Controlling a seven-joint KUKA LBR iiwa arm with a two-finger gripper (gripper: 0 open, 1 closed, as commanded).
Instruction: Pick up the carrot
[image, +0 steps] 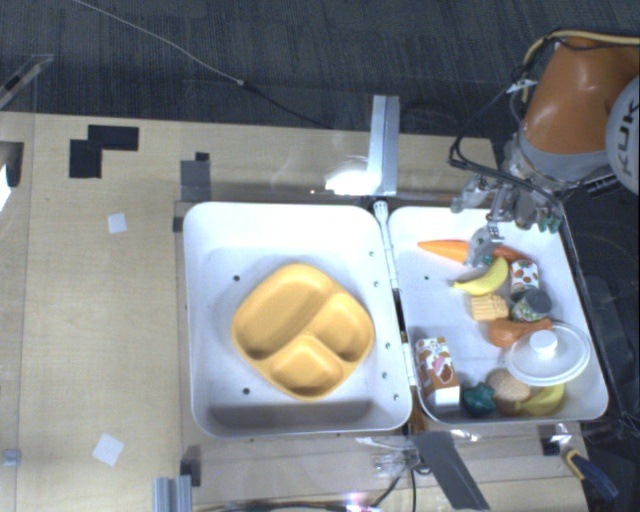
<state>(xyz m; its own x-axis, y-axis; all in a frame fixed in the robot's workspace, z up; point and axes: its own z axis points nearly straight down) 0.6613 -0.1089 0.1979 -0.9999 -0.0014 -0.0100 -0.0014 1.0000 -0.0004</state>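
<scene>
The orange carrot (442, 248) lies pointing left in the upper left part of the right bin (400, 300). My gripper (487, 240) hangs from the grey wrist under the orange arm band, right at the carrot's thick right end. Its tip is just above a yellow banana (482, 278). Whether it touches the carrot is unclear from this angle.
The right bin is crowded: a small can (523, 275), a white lidded cup (545, 352), a carton (435, 362), a dark green item (478, 398) and other toy food. A yellow divided plate (300, 328) sits in the left bin (210, 300).
</scene>
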